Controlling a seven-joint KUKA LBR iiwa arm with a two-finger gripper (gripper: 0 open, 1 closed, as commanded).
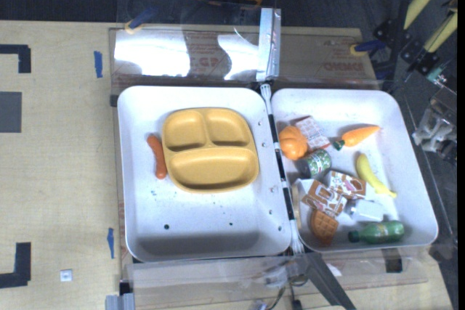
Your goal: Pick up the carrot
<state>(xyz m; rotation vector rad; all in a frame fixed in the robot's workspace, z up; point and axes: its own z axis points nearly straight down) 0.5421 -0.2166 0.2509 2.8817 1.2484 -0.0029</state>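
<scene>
1. Camera view: a pale grey mechanism at the right edge, taken to be the pincer (434, 131), is seen just outside the right bin (414, 156); whether it is open or closed cannot be told.
2. The carrot (360, 134) is seen lying in that bin, near the pincer and to its left, apart from it.
3. Nothing is judged done yet: the approach, grasp and lift are all left.
4. A banana (374, 176) lies below the carrot. A yellow divided plate (211, 149) sits far left of the pincer, in the other bin.
5. The pale wooden surface (58, 156) carries blue tape marks; dark floor and stands are seen beyond.
</scene>
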